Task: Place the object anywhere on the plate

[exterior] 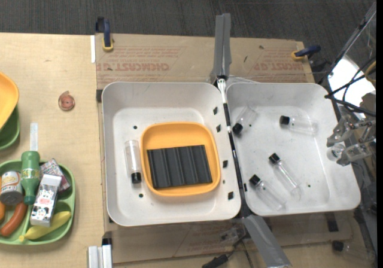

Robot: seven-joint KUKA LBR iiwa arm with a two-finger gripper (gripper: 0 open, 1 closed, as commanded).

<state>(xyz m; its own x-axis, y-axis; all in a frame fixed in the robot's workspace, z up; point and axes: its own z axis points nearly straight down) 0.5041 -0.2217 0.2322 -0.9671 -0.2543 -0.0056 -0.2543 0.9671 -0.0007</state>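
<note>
- Left bin (114,141) holds an orange plate (179,132) with a dark ribbed insert (178,165) in its middle.
- One clear vial (132,159), black cap, lies on the left bin floor just beside the plate's left rim; not on the plate. Long axis runs near-far in the view, cap at the near end.
- Right bin (311,201) holds four more clear vials, all black-capped, all lying flat, apart from each other.
- Far-left vial (243,122): tilted, cap toward the near left, close to the divider between bins.
- Far-right vial (295,122): roughly left-right axis, cap at left end.
- Middle vial (282,169): diagonal, cap at far-left end, body running to near right.
- Near vial (266,192): diagonal, cap at far-left end, near the bin's front wall.
- Gripper (346,144) sits at the right bin's right rim, over the edge, well apart from every vial.
- Fingers blur into metal clutter there; can't tell if spread or pressed together. Nothing visibly held between them.
- Green tray (60,225) of toy food on the bench to the left.
</note>
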